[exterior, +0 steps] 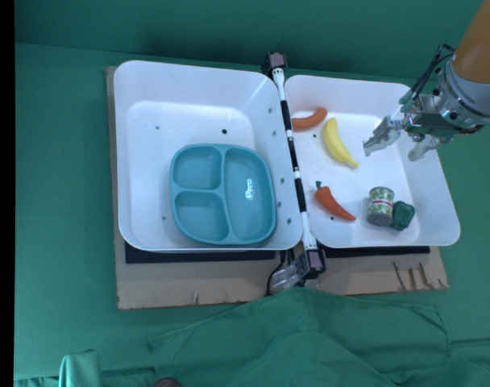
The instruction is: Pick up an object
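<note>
Claw (400,141) is hanging spread open and empty near the banana (338,142), which is looking light, stiff, slick plastic, likely best pinched across its middle.

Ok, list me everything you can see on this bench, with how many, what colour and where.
bins: two, white, side by side on the bench
plate: one, teal, three compartments, in the left bin
sausage: one, orange-red, top left of the right bin
banana: one, yellow, right bin, just below the sausage
chilli: one, red-orange with green stem, right bin, near the divider
can: one, green label, right bin, lower right
pepper: one, dark green, touching the can's right side
cardboard: one sheet, brown, under both bins
cloth: green, covering the bench
arm: one, grey with orange band, from the right
gripper: one, fingers open, above the right bin, holding nothing
</note>
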Controlling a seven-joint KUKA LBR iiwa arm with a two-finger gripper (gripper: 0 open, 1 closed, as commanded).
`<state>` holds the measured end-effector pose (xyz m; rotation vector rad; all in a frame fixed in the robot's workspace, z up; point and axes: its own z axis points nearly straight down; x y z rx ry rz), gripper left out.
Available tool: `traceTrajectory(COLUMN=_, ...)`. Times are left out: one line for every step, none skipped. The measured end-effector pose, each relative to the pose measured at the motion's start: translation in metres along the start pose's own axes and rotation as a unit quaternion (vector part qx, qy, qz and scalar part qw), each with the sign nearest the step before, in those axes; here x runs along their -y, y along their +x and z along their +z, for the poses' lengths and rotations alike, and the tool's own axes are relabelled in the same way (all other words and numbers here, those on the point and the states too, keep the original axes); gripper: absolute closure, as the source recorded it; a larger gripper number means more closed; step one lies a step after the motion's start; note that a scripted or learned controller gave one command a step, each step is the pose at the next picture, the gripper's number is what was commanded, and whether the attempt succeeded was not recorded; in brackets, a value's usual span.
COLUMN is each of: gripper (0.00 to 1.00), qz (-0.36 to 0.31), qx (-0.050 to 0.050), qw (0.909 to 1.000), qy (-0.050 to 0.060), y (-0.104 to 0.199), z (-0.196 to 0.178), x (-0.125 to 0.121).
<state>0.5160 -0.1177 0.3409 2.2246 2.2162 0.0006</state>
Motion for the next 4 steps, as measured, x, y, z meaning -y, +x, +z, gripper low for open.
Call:
traceTrajectory(gripper=0.00, qz=0.000, qx=0.000, qw=1.0000, qy=0.000, y=0.009, z=0.118, x=-0.048)
traceTrajectory(gripper=0.00, qz=0.000, qx=0.002, qw=1.0000, qy=-0.005, y=0.013, z=0.156, x=-0.103)
traceTrajectory(gripper=1.00, qz=0.001, qx=0.003, qw=0.9999, qy=-0.010, y=0.012, z=0.143, x=-0.105)
traceTrajectory(gripper=1.00, qz=0.000, qx=0.001, qw=1.0000, qy=-0.001, y=0.036, z=0.034, x=-0.099)
